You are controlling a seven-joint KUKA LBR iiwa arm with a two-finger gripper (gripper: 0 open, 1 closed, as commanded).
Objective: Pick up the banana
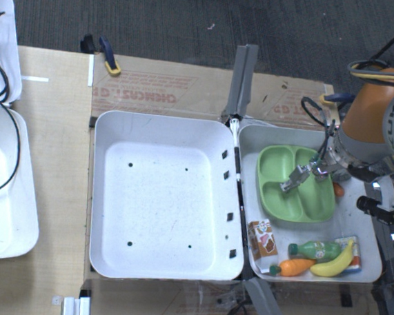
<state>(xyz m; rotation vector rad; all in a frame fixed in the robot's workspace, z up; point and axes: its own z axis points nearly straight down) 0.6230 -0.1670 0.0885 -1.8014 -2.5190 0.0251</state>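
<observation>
The banana [334, 261] lies in the right bin [376, 236], near its front right corner, in front of the green divided plate [276, 199]. Beside the banana lie a green bottle [314, 250], a carrot [292, 268] and a small brown carton [264, 238]. The gripper [293, 182] hangs over the green divided plate, its fingers slightly apart, with nothing between them.

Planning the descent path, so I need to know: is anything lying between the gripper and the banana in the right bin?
Partly. The gripper hangs over the green divided plate, whose near rim lies between it and the banana. A green bottle lies against the banana's left side, but nothing covers the banana from above.
</observation>
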